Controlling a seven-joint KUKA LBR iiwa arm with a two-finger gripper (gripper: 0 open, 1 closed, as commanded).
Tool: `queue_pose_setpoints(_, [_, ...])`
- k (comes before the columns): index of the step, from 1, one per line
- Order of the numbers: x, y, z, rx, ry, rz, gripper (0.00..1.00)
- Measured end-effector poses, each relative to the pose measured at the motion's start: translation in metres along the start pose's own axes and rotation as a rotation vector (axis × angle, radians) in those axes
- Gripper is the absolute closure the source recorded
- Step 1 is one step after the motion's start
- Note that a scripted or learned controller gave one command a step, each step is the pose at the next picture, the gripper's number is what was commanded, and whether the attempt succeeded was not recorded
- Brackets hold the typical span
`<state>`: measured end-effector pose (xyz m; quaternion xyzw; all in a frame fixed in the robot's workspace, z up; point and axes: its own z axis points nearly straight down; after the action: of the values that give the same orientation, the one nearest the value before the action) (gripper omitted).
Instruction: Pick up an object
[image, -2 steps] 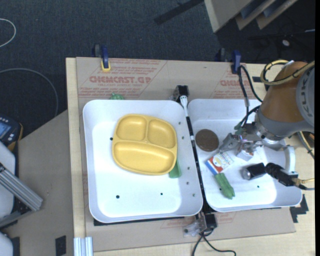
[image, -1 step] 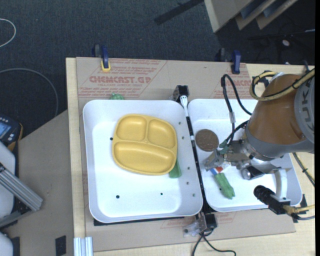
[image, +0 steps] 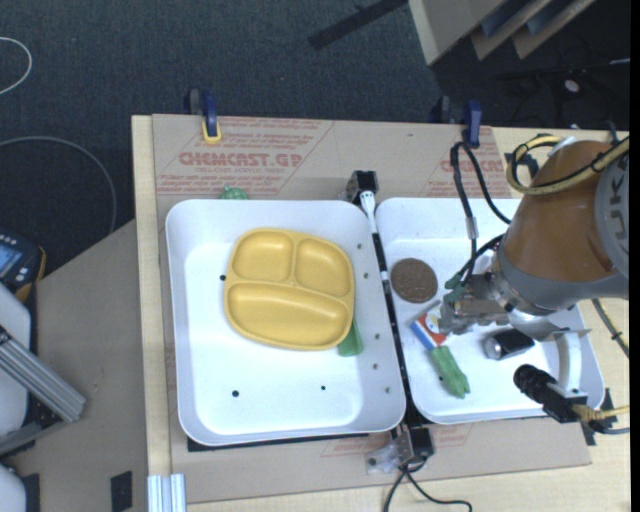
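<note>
The end effector (image: 462, 312) is positioned low in the right bin (image: 560, 400), above the upper end of a red, white and blue object (image: 431, 333). Its opening state cannot be determined, as the wrist obscures it. A green object (image: 452, 372) lies just below, possibly touching the red, white and blue item. A brown disc (image: 413, 280) rests near the bin's left wall. The left bin (image: 280, 400) contains a yellow divided plate (image: 290, 288), with a green item (image: 350, 342) at its lower right edge. Both bins sit on the worktop (image: 160, 300).
</note>
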<state>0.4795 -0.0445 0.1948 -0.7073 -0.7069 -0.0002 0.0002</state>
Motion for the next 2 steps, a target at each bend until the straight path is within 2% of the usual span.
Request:
queue_pose_setpoints(1, [0.056,0.0,-0.017,-0.003,0.0,-0.006,1.0])
queue_pose_setpoints(2, [0.056,0.002,-0.156,-0.017,0.001,-0.004,1.0])
